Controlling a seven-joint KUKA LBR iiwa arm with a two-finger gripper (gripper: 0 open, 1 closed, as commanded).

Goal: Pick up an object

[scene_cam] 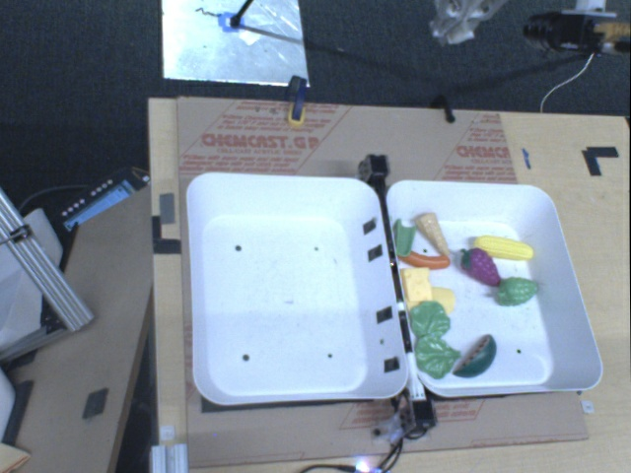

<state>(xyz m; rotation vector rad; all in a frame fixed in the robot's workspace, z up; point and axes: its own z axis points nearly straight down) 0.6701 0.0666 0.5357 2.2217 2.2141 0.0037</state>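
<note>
nearest the lens, along the bottom of the camera view, the brown board's front edge point(296, 432) carries the two shallow white plastic bins side by side. the left-hand bin point(212, 294) has bare white floor with a few dark dots. the right-hand bin point(562, 264) holds all the toy food, crowded toward its inner wall: a dark green and red watermelon slice point(476, 356) near the front, two leafy green lettuce pieces point(431, 338) beside it, a pale yellow cheese block point(417, 286), an orange carrot point(426, 260), a tan cone point(431, 231), a yellow corn cob point(504, 248), a purple grape bunch point(480, 265) and a small green broccoli-like piece point(517, 290).

far at the top of the same view, well apart from the bins and high above the bench, hangs the arm's pale, blurred two-finger gripper point(463, 13). it is too blurred to say whether the claw is apart or together; nothing is seen held in it.

as a judgement, the task has barely begun. every toy lies in the right-hand bin, none is lifted, and the gripper is nowhere near them. what is left is everything: choosing a piece, coming down over it, closing on it and raising it clear. the corn cob or the watermelon slice look the least crowded targets.
</note>
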